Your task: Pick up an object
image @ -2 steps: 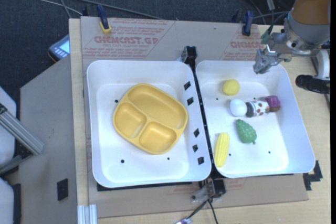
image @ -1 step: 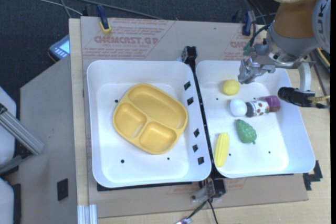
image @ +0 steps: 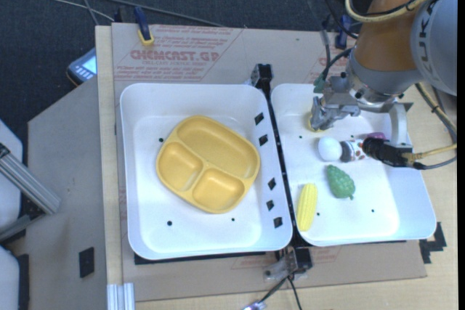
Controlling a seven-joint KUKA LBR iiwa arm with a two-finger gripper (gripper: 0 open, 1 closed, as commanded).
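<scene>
My gripper (image: 320, 117) hangs low over the back left part of the right bin (image: 407, 218), near its dividing wall. Just in front of it lies a white egg-shaped object (image: 329, 149). Touching that object's right side is a small brown and white item (image: 352, 151), with a purple piece (image: 376, 136) behind it. Further forward sit a green bumpy vegetable (image: 340, 181) and a yellow corn cob (image: 307, 205), the cob close to the bin's left wall. A small yellowish patch shows right under the gripper; what it is cannot be made out.
The left bin (image: 142, 214) holds a yellow divided plate (image: 208, 163). A black divider (image: 267, 149) runs between the bins. The arm's grey and orange body (image: 392, 33) overhangs the right bin's back, and a black cable (image: 396, 154) trails off to the right.
</scene>
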